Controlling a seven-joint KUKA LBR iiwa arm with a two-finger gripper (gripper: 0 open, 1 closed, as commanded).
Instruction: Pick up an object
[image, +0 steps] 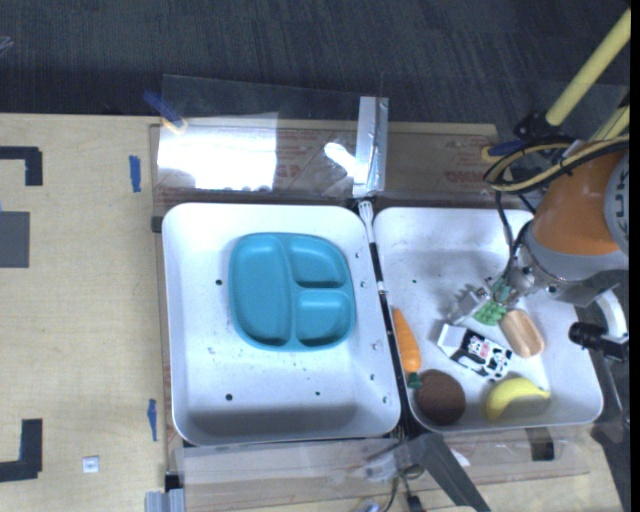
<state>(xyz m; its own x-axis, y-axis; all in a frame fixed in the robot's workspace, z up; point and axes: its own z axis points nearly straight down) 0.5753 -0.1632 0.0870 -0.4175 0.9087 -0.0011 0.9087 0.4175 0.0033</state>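
- Far to the left of the claw (478, 303), in the left bin (190, 300), a blue divided tray (293, 290) lay flat. It was well apart from the claw and posed no collision risk at this position.
- Down and to the left of the claw, an orange carrot (406, 343) lay along the left wall of the right bin (430, 235). Just below it sat a brown round object (440, 396). A pick against that wall would probably have jammed one side of the claw on the rim.
- At the claw itself, the metal parts were low over the bin floor. How far the claw was open could not be told, and no object was visible in its grasp.
- Just below the claw lay a black-and-white patterned item (477, 351). Just to the right lay a tan bread-like piece (522, 333), close to a small green item (490, 311).
- These pieces were close together. A closing stroke here could have caught two items or pushed one aside, and a round piece could have squirted out.
- Below and to the right, a yellow lemon-like fruit (516, 397) rested near the front wall. It appeared smooth and curved, so a shallow grip would likely have slipped.
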